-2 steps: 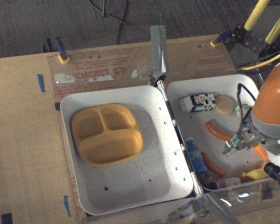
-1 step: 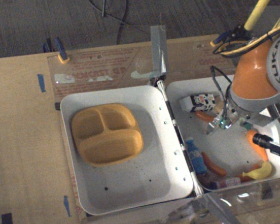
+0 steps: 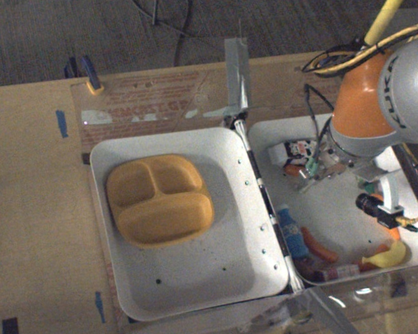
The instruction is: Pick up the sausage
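The sausage [image 3: 318, 244], a short orange-red link, lies slantwise near the front left of the right bin [image 3: 349, 190], just right of a blue packet [image 3: 290, 228]. My gripper [image 3: 310, 170] hangs over the back left part of that bin, well behind the sausage and apart from it. It is close to a small orange piece [image 3: 293, 167] and a black-and-white pack [image 3: 297, 148]. The grey wrist with its orange band [image 3: 362, 108] hides the bin's back right area. Nothing can be seen held.
A yellow banana-like toy [image 3: 389, 255] and a pink-red bar [image 3: 337, 271] lie along the right bin's front wall. The left bin [image 3: 207, 269] holds a yellow divided plate [image 3: 160, 199]. A ridge [image 3: 262, 193] separates the bins.
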Robot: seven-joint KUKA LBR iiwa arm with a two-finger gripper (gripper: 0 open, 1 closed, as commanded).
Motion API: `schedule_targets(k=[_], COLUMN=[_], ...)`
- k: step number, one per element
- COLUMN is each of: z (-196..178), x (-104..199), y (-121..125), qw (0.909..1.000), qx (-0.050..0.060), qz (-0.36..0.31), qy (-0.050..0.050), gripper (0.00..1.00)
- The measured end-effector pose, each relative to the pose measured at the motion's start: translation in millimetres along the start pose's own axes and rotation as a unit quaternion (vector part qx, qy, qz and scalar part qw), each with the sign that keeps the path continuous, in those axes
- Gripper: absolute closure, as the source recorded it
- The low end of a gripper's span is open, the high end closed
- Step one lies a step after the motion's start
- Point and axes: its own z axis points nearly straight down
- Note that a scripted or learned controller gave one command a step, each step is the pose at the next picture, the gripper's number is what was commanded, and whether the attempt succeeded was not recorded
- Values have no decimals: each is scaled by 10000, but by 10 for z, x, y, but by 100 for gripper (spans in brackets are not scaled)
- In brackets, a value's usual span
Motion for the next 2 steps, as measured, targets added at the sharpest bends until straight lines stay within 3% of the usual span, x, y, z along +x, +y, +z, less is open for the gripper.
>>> schedule_targets(k=[1, 2], z=[39, -40], x=[-66, -51], y=[445, 440], qw=[9745, 9748], qx=[299, 333], qz=[2223, 2202], qy=[96, 86], gripper=[100, 100])
